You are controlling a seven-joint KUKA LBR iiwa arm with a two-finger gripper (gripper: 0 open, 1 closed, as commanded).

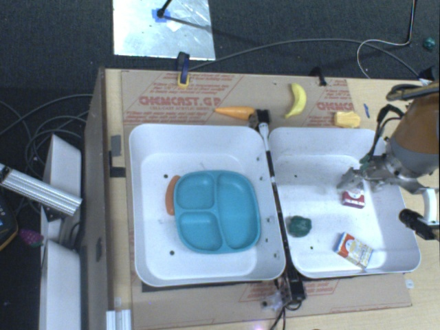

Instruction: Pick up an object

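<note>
My gripper hangs low over the right bin, reaching in from the right. Directly under and in front of it lies a small red and white packet, very close to the gripper; whether they touch is unclear. A dark green lump rests near the bin's left wall. A red, white and orange carton lies toward the front right corner.
The left bin holds a blue divided plate with an orange sausage beside it. Behind the bins, on the cardboard, lie a banana, a carrot and a yellow block.
</note>
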